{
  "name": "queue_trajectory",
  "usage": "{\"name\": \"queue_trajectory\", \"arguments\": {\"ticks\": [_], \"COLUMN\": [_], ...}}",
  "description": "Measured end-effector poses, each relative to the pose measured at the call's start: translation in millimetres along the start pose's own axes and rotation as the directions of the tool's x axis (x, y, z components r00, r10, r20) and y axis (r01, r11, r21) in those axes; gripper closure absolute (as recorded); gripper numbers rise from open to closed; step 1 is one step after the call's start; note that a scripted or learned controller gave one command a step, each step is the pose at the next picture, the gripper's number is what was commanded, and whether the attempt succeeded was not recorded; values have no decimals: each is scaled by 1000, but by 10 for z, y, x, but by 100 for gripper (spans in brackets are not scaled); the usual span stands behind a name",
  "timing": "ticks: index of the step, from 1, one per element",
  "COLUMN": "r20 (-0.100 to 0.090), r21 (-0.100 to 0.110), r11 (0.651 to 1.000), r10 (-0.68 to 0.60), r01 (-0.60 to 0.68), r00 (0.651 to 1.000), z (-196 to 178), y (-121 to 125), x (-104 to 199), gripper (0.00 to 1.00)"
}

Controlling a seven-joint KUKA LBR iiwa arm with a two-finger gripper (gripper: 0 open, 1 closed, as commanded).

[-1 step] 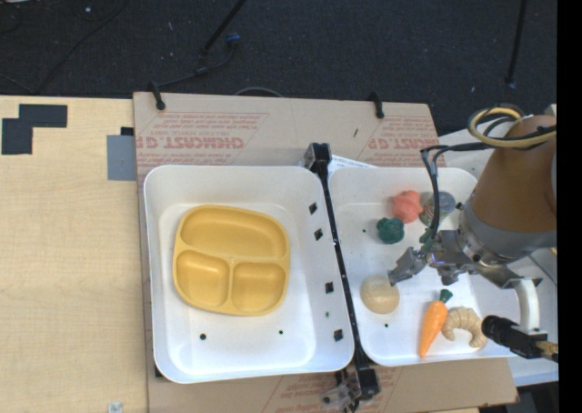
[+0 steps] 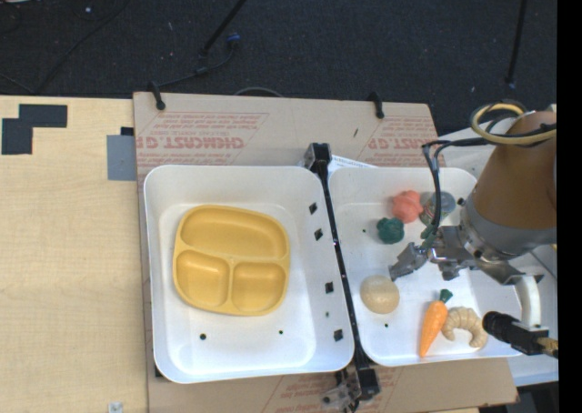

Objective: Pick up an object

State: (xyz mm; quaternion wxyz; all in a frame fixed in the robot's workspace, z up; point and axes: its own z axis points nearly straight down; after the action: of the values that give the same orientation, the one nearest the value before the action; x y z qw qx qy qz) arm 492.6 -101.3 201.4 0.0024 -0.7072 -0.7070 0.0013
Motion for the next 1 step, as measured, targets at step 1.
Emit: {"name": "queue_trajectory", "arguments": {"ticks": [1], "r20": [-1], "r21": [3], "r11": [1000], "r10": [0], "r01": [0], "r00": [1000], "z": [441], "y": [23], "x": [-17], "gripper": [0]}}
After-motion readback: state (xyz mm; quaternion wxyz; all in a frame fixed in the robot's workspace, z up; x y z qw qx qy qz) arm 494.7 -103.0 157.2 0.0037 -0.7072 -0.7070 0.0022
